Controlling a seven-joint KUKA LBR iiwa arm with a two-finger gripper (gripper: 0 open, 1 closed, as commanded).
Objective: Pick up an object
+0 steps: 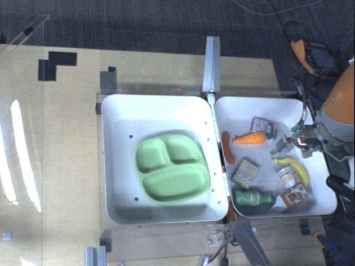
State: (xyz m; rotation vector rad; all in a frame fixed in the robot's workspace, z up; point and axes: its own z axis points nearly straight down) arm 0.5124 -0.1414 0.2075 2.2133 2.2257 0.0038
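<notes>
Grey arm reaching in over right bin [260,105] far-right edge, gripper [285,144] low above banana [296,169], opening not clear to tell, smooth orange carrot [249,139] near bin centre, glossy green bottle [252,198] along near edge.

You can't tell the gripper [288,143] finger state; arm [341,107] is cut off at right edge.

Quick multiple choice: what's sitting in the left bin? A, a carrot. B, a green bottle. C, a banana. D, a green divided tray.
D: the green divided tray lies alone in the left bin; the other three items are in the right bin.
</notes>
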